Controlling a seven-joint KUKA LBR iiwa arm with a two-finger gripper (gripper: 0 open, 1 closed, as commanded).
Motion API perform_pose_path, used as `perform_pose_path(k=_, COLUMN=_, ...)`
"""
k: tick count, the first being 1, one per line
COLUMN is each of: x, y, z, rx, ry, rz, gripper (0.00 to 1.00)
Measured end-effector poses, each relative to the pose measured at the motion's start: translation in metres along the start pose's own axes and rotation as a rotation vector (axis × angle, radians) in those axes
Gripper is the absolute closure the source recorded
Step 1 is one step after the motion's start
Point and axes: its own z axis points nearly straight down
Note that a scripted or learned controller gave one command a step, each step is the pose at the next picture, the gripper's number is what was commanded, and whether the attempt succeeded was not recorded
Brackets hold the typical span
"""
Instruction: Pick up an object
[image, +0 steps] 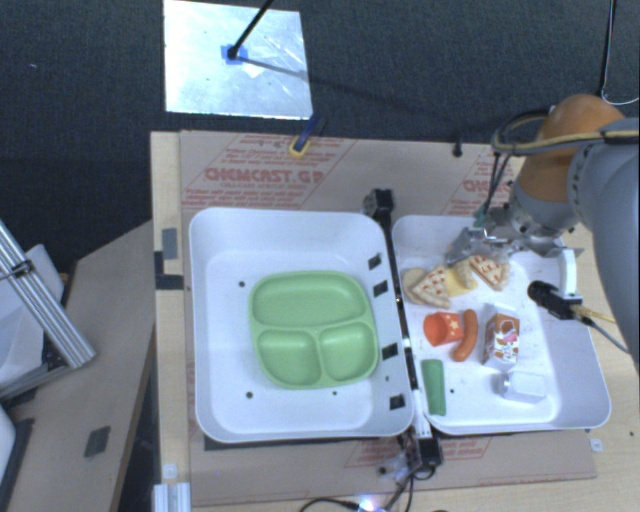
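your two-finger metal gripper (482, 240) hangs low in the right white bin (580, 390), just above the triangular pizza slice toys (452, 279); whether it's clamped, you cannot tell

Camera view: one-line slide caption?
KUKA arm's gripper low over pizza slices in right bin; green divided plate in left bin.

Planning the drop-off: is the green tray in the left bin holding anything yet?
Empty. All three compartments of the tray show bare green; the food items lie in the right bin.
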Motion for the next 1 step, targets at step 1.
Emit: perform_pose_path(k=1, x=-0.0006, y=0.0045, z=-0.0011, rx=-0.007, ry=-0.001, rz=-0.001, gripper=0.0)
